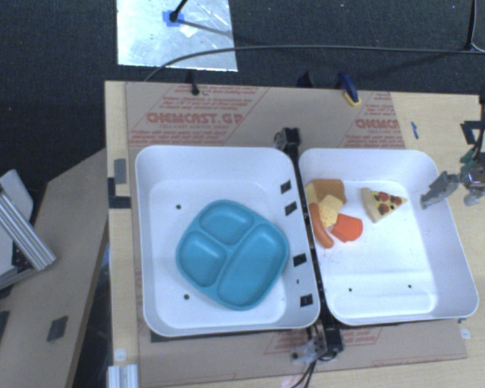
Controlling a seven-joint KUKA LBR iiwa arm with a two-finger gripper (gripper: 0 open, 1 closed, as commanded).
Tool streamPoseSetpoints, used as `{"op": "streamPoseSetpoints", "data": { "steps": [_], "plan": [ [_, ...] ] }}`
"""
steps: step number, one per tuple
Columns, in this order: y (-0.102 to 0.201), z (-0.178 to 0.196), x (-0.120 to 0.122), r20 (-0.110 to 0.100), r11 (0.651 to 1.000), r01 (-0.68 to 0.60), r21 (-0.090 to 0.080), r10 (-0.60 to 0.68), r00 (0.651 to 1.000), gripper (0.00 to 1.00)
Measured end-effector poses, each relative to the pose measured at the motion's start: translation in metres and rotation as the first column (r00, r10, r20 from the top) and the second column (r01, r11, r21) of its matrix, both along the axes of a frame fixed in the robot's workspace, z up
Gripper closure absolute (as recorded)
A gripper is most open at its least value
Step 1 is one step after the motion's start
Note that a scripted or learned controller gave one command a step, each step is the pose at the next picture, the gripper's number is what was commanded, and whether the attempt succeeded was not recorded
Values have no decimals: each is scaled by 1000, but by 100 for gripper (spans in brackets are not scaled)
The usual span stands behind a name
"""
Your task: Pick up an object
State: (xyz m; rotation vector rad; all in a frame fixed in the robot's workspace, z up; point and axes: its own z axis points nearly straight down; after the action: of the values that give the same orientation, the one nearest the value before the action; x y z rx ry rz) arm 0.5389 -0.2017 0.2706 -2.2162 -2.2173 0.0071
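Observation:
In the right bin (436,297) lie several toy foods near its upper left: a pizza slice (381,203), a brown bread piece (326,190), a yellow cheese piece (330,210), an orange-red round piece (347,228) and a sausage (321,226). My gripper (453,183) is at the right edge of the view, over the right bin's right rim, well to the right of the pizza slice. Nothing shows between its fingers.
The left bin (162,297) holds a blue divided plate (231,253). Black clips (292,208) run along the seam between the bins. A silvery sheet (175,23) lies on the dark floor at the back, with a cable (347,48) running across.

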Motion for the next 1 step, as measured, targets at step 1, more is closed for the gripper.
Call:
{"op": "streamPoseSetpoints", "data": {
  "steps": [1],
  "plan": [
    [1, 5, 2, 10, 1000, -4, -2, 4, 1000, 0]
  ]
}}
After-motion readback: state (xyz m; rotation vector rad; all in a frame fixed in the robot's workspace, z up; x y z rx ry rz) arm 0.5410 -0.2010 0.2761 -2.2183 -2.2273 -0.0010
